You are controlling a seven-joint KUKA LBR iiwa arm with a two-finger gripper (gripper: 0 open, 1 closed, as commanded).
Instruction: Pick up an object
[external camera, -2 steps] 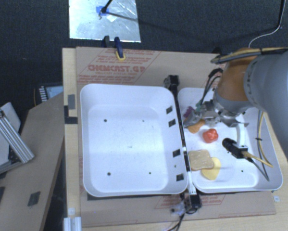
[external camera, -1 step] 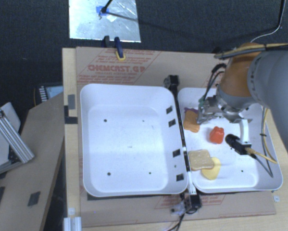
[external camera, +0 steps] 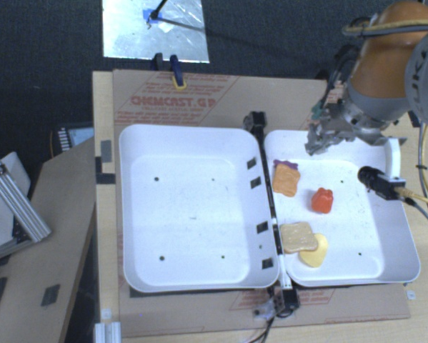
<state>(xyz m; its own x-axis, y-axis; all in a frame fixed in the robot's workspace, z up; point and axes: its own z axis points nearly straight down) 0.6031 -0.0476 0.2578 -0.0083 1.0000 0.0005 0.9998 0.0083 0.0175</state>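
The gripper hangs over the far edge of the right bin, and whether it is open or closed cannot be told from here; nothing shows between its tips. In that bin lie 4 objects: an orange slice with a purple top, a red pepper, a tan toast piece touching a yellow piece. The left bin sits beside it.

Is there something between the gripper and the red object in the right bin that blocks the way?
Nothing visible does. The gripper is above the right bin's far edge, and bare white floor separates it from the red object.
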